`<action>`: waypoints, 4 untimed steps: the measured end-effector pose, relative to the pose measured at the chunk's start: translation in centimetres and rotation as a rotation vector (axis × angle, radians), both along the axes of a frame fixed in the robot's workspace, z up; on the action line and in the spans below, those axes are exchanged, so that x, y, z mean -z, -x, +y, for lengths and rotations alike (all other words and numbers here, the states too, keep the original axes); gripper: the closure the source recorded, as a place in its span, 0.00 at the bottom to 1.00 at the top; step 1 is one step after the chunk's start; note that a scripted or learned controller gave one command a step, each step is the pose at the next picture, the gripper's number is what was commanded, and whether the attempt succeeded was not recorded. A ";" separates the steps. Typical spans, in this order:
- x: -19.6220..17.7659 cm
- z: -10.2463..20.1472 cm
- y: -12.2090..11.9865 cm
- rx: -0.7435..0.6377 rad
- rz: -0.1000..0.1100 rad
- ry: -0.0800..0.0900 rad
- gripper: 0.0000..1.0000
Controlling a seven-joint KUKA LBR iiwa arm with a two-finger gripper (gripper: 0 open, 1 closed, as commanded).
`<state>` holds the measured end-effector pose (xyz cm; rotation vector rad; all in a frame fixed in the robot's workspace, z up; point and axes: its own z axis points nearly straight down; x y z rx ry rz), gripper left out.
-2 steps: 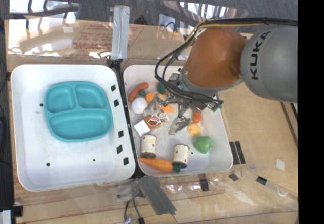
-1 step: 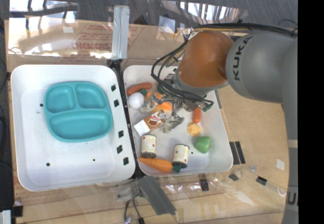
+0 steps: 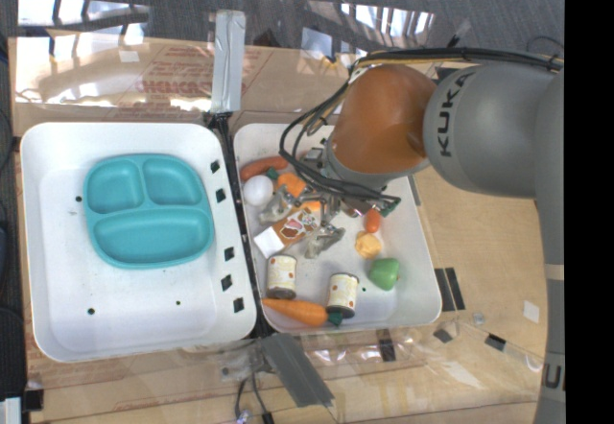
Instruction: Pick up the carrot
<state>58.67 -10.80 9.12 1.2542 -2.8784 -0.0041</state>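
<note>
Carrot [image 3: 296, 312] sits well below my gripper [image 3: 331, 225], near the bin's [image 3: 422, 264] front edge. Can't tell if my fingers are spread or clenched.

- Bright, even light falls from above on both white bins [image 3: 58, 317].
- Hard glare streaks the clear plastic sheet [image 3: 86, 14] along the bench's far edge.
- The left bin's floor is nearly washed out.
- The arm [image 3: 489, 129] casts a soft shadow into the right bin.
- Small items there look slightly soft.
</note>
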 end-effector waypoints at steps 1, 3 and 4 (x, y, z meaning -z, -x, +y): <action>-1.2 0.1 -0.2 -0.001 -0.005 -0.001 1.00; -10.9 8.6 9.5 0.035 -0.003 0.001 1.00; -20.1 -6.0 9.5 -0.077 -0.012 0.007 1.00</action>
